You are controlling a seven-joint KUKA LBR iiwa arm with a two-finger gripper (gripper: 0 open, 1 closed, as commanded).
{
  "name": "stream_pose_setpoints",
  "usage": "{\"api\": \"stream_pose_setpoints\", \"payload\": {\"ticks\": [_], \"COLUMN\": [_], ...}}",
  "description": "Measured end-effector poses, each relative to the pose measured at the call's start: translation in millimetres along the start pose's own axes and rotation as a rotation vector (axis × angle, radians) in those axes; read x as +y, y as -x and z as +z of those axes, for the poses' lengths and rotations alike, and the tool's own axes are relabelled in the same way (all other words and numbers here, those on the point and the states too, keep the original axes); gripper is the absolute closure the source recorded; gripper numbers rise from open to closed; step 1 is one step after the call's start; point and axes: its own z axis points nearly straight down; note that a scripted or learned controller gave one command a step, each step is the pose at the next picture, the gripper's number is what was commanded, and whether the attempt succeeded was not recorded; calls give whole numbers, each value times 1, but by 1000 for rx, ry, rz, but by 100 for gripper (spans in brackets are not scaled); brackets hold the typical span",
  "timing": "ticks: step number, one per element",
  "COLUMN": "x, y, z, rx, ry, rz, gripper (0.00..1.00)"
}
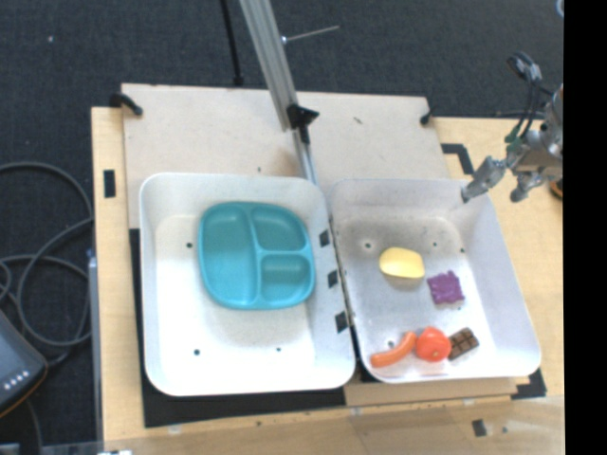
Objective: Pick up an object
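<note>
The tool (500,180) hung open and empty (beyond the right bin's (503,254) far corner); centring over the lone lemon (402,263) mid-bin before descending looked wisest.

Teal divided plate (256,256) in left bin (161,254); metal pole (270,50); black cables (38,254) on floor

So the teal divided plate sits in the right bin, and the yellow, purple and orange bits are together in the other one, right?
Not quite. The camera view shows the teal divided plate in the left bin; the yellow piece, purple piece and orange piece lie together in the right bin.
</note>
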Motion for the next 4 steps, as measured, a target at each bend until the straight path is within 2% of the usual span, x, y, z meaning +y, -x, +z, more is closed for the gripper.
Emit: {"api": "stream_pose_setpoints", "payload": {"ticks": [1, 2, 3, 4], "x": [0, -7, 1, -3], "y": [0, -3, -10, -17], "z": [0, 60, 111, 171], "rx": [-1, 2, 1, 2], "ry": [-1, -6, -4, -6], "rz": [-1, 3, 0, -1], "gripper": [0, 0, 0, 0]}}
